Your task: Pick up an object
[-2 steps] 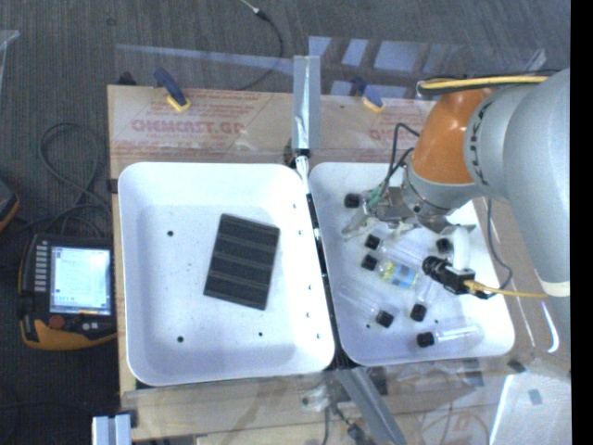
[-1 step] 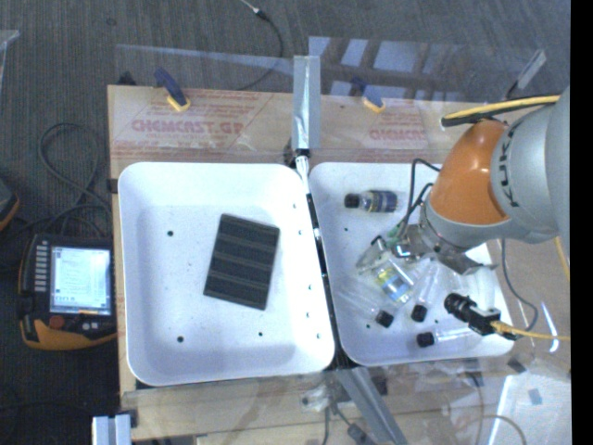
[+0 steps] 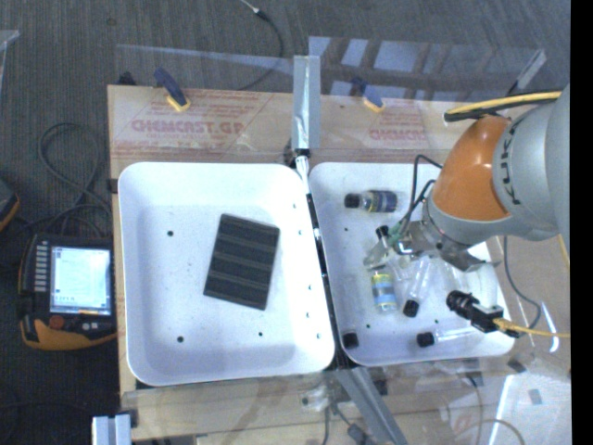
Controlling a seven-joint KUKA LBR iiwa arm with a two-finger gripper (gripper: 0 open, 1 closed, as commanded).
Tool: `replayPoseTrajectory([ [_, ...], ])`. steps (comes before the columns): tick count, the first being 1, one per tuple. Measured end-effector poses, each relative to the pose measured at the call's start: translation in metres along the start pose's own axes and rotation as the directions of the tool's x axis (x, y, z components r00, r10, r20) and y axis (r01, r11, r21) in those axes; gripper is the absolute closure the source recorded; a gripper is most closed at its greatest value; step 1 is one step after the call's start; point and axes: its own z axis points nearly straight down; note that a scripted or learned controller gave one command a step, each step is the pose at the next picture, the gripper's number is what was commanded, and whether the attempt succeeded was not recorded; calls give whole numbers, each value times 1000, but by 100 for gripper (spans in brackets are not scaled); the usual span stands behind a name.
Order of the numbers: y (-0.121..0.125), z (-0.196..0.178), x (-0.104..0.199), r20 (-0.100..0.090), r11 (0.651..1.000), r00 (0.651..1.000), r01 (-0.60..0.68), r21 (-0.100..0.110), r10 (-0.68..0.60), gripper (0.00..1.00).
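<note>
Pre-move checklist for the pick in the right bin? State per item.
1. Gripper over the right white bin: ok.
2. Targets nearby: clear vials with dark caps lie just below it: ok.
3. Finger opening: cannot tell.
4. Anything held between the fingers: cannot tell.
5. Clutter: small brown bottle with black cap lies apart, near the far wall: ok.
6. Dark ribbed rectangular pad sits in the left white bin, out of the way: ok.

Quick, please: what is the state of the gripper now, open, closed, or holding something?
Gripper: cannot be told; it sits low in the right bin among small bottles, with nothing visibly held.
</note>
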Motion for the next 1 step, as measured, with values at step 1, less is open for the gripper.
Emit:
replayPoseTrajectory([
  [1,13,-129,54,-2,1000,1000,20,16,-20,100],
])
